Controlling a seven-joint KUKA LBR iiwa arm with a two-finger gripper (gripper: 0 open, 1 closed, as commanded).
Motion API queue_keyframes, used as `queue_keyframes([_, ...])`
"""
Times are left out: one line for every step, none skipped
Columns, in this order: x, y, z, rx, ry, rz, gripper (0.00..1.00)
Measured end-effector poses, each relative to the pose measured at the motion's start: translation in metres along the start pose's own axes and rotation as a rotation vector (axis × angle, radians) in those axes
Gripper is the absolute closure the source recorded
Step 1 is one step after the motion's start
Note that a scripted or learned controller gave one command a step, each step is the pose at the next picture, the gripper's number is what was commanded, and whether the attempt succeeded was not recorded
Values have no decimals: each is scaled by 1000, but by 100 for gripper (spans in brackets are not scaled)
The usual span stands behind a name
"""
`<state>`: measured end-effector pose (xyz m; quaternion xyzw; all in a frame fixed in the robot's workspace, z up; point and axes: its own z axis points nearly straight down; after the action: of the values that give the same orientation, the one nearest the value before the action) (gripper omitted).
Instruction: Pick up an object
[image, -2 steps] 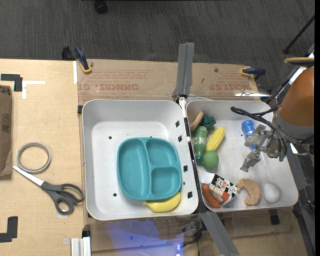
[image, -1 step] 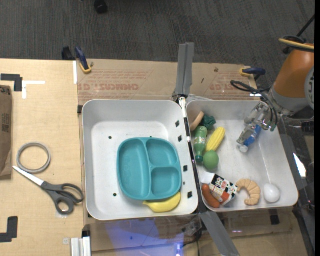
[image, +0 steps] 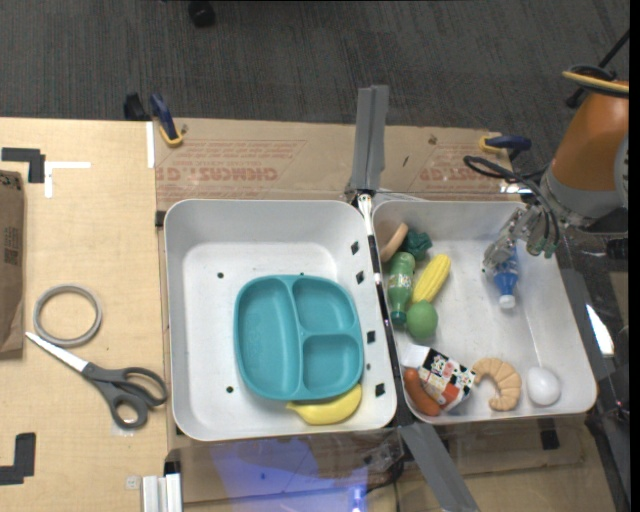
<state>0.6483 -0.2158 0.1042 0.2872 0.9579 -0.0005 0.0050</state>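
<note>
My gripper (image: 522, 240) hangs over the back right of the right bin (image: 570, 310), below the arm's orange band. A small clear bottle with a blue cap (image: 504, 275) lies just under and in front of it, cap pointing toward the bin's front; the bottle's top end meets the gripper, and contact is unclear. Further left in this bin are a green bottle (image: 400, 281), a corn cob (image: 432, 277) and a green lime (image: 422, 319). Near the front lie a small printed carton (image: 445, 375), a croissant (image: 499, 381) and a white egg (image: 543, 385).
The left bin (image: 195, 300) holds a teal divided plate (image: 298, 335) with a banana (image: 327, 407) at its front edge. Scissors (image: 105, 378) and a tape ring (image: 67, 313) lie on the bench at left. A grey divider bar (image: 368, 140) rises between the bins.
</note>
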Motion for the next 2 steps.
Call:
queue_keyframes([56, 27, -77, 1, 5, 101, 100])
queue_keyframes([95, 88, -127, 2, 7, 190, 100])
